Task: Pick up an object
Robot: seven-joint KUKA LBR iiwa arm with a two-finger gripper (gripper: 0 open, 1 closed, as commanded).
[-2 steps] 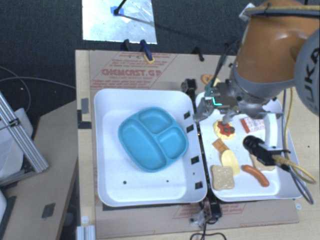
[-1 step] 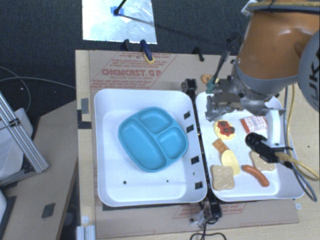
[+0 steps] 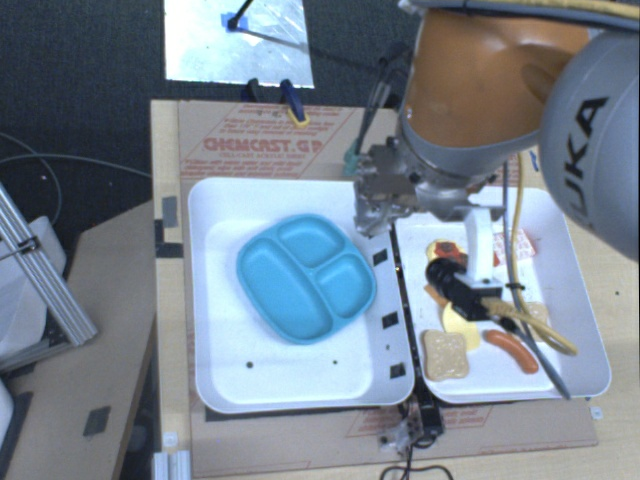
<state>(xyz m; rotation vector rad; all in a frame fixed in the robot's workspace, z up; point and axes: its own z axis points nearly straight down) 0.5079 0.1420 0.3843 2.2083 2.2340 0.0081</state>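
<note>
The grey arm (image 3: 480, 78), with its orange band, fills the space above and to the right of the blue plate (image 3: 305, 278). A brown cardboard sheet (image 3: 260, 138) with red print lies under everything and shows beyond the plate's far side. On it sit 2 white bins. The left bin (image 3: 225, 368) holds the plate, and the right bin (image 3: 578, 318) lies just right of it, past a shared divider.

The plate has 3 compartments and lies flat, slightly turned, near the middle of its bin. A shiny square sheet (image 3: 240, 28) lies well beyond the plate, at the top of the view.

The gripper (image 3: 373, 218) hangs just off the plate's upper right corner, over the line where the bins meet. It looks close to the plate's rim, but contact cannot be judged. Nothing is seen in its grasp, and how far open it is cannot be told.

Smaller pieces lie to the right of the plate, in the other bin. A square of toast (image 3: 445, 355) sits nearest, level with the plate's lower edge. An orange-red sausage (image 3: 510, 350) lies farther right. A pale yellow piece (image 3: 457, 318) sits just above the toast. All 3 lie below and to the right of the gripper, apart from it.
</note>
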